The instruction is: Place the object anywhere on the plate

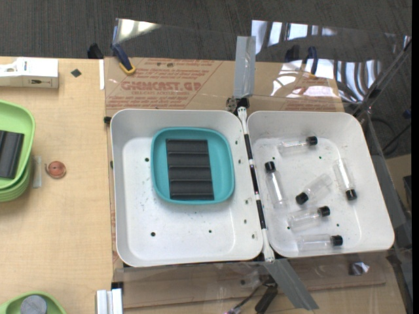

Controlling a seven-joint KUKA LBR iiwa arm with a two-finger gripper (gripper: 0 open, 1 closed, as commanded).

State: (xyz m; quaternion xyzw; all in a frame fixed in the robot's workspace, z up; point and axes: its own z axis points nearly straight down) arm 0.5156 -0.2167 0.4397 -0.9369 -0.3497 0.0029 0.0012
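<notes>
Teal plate (225,169) in left bin (183,233), clear vials (275,187) scattered in right bin (370,205)

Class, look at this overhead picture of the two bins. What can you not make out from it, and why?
- Clear vials in the right bin: transparent against white, so their exact count and outlines are uncertain; mostly the black caps stand out.
- Green tray on the bench: cut off by the picture's left edge.
- Dark insert on the teal plate: too small to tell what it is.
- Lettering on the cardboard: faint, partly unreadable.
</notes>
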